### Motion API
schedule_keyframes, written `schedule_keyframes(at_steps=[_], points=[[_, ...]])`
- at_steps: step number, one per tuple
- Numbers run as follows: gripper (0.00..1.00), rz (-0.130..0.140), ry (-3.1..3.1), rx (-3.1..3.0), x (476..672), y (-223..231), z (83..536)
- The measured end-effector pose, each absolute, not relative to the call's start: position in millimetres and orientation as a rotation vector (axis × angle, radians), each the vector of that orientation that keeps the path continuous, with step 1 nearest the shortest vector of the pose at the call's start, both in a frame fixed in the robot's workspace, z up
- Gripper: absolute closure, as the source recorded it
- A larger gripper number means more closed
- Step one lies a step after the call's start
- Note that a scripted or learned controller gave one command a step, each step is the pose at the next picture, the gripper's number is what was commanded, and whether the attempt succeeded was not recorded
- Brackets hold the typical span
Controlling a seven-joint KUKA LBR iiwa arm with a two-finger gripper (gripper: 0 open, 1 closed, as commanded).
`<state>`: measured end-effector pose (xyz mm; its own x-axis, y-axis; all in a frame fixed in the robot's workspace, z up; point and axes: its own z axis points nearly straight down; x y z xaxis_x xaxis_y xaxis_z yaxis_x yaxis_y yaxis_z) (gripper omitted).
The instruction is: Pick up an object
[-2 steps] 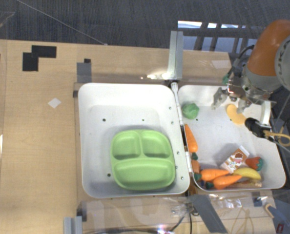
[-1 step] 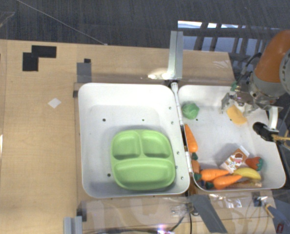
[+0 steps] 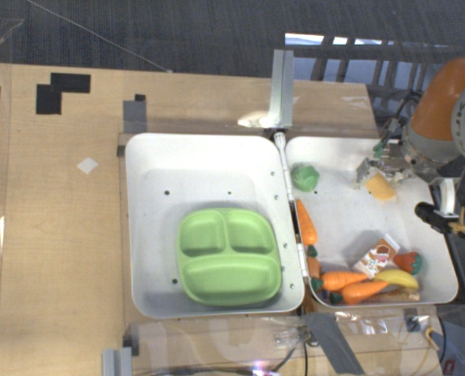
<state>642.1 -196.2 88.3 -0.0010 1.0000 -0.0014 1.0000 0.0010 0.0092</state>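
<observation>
My gripper (image 3: 380, 168) hangs low over the far right part of the right bin (image 3: 338, 151). A small yellow-orange piece (image 3: 383, 189) lies directly under and in front of it, touching or nearly touching it. A round green vegetable (image 3: 304, 177) rests near the bin's far left corner. An orange carrot (image 3: 305, 224) lies along the left wall. At the near edge sit more carrots (image 3: 346, 280), a yellow banana (image 3: 397, 279) and a red-and-white packet (image 3: 376, 257).
The left bin (image 3: 150, 210) holds a green divided plate (image 3: 228, 254) in its near half. A metal post (image 3: 282, 84) stands at the far end of the divider between the bins. The arm's orange band (image 3: 444, 100) looms at the right.
</observation>
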Motion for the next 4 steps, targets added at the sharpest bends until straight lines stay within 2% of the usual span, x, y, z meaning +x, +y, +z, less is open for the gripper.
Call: schedule_keyframes(at_steps=[1,2,3,4], points=[[0.00,0.012,2.303,2.121,619.4,-156,90],[0.00,0.010,2.210,2.222,646.0,-182,88],[1.00,0.019,2.212,2.210,649.7,-180,102],[0.00,0.019,2.213,2.210,649.6,-180,102]])
